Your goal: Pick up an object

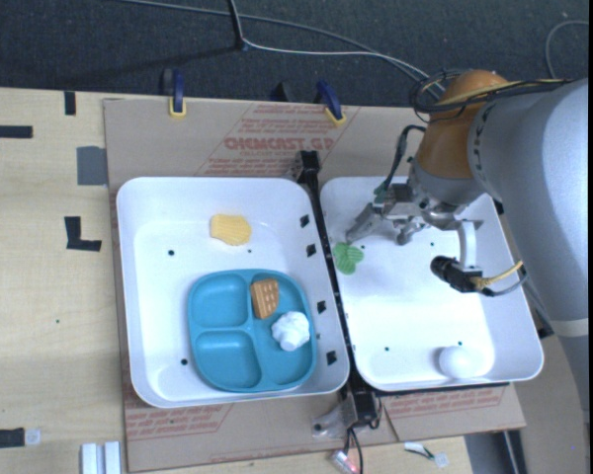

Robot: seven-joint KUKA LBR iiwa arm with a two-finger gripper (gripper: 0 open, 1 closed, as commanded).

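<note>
Looming largest at the frame's right, the grey arm (544, 196) with its orange band reaches down into the right bin (504, 358), its gripper (361, 233) lowered at the bin's upper left corner, just above and beside a small green object (349, 259) that lies against the wall shared by the two bins. Whether the gripper is spread or closed cannot be told from this angle, and nothing is seen held between its tips; the green piece looks to be the intended pick, still resting on the bin floor. The cardboard-covered tabletop (267, 141) carries both bins side by side. Centre-left, the left bin (138, 205) holds a blue divided tray (217, 358), with a brown waffle-like piece (265, 297) in its upper right section and a white crumpled lump (291, 331) at the tray's right edge. A yellow object (231, 229) sits loose above the tray. A white ball (464, 360) rests near the right bin's lower edge, well apart from the gripper.
</note>
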